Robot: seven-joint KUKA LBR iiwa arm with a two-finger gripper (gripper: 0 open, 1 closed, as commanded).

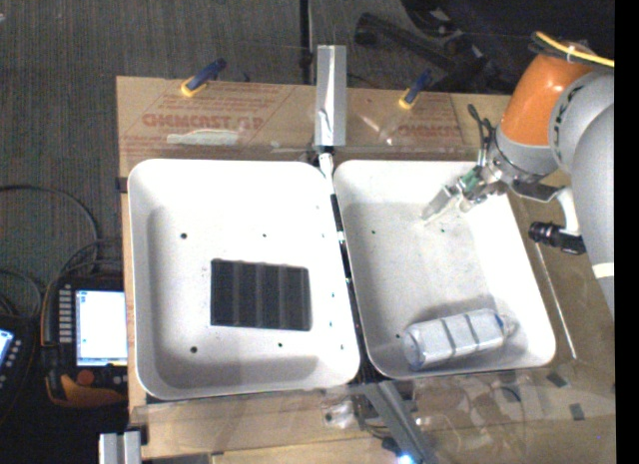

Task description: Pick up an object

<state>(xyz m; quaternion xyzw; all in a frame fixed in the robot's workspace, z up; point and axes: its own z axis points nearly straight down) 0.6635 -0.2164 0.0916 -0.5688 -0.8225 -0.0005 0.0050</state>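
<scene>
Grey-white wrapped rectangular pack (457, 338) lying at near edge of right white bin (389, 252), black ribbed rectangular block (260, 295) in left white bin (160, 252), gripper (446, 203) over right bin's far side, well apart from pack, claw state unclear.

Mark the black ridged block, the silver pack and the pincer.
black ridged block (260, 295), camera view, middle of its top, left bin
silver pack (457, 338), camera view, middle segment, right bin's near edge
pincer (446, 203), camera view, between its fingertips, over the right bin
</scene>
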